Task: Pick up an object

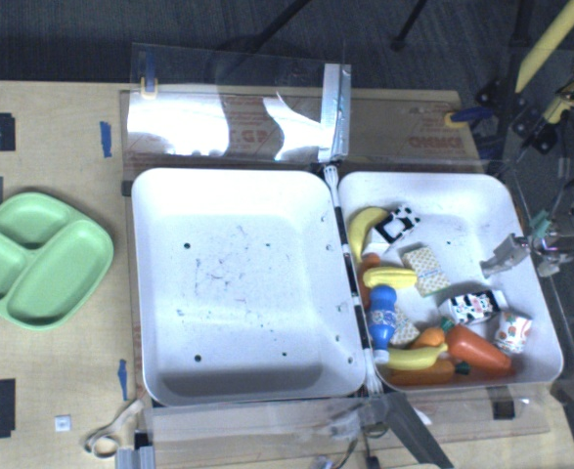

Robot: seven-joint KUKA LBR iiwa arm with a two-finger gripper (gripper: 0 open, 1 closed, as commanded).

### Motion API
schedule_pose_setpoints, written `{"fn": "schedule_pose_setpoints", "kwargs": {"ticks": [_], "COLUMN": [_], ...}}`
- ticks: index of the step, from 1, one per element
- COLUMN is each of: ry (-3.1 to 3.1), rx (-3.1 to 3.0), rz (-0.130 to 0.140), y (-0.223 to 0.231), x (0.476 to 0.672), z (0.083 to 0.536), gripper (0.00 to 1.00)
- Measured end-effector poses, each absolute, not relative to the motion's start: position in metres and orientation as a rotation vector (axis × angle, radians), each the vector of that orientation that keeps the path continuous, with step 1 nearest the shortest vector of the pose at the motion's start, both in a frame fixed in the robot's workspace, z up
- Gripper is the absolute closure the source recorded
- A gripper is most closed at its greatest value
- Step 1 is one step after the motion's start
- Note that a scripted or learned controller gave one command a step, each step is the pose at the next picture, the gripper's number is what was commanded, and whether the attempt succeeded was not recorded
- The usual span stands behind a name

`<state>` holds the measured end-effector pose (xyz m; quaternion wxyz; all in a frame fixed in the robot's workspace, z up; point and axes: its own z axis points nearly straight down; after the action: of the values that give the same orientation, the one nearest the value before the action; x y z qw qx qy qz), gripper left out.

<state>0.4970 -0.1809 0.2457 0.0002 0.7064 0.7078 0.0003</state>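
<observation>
The right bin (463,195) holds a heap of toys along its left wall and front. Among them are a yellow banana (365,225), a black-and-white block (396,225), a speckled pad (423,267), a blue bottle (381,316), an orange carrot (482,350), a cow-patterned piece (470,307) and a small printed cup (513,332). My gripper (507,253) shows as a grey metal shape at the bin's right side, above and to the right of the cow-patterned piece. Nothing is seen held in it.
The left bin (233,272) sits beside the right one, with a raised divider (350,272) between them. A green divided plate (37,257) lies on the bench at far left. A clear panel (238,115) stands behind the bins. Stands and cables crowd the upper right.
</observation>
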Motion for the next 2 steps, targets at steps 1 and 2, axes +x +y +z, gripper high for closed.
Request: {"fn": "schedule_pose_setpoints", "kwargs": {"ticks": [1, 2], "ry": [1.710, 1.134], "rx": [2.639, 2.928], "rz": [-0.001, 0.003], "y": [-0.187, -0.181], "x": [0.479, 0.536], "z": [0.166, 0.086], "gripper": [0.00, 0.00]}}
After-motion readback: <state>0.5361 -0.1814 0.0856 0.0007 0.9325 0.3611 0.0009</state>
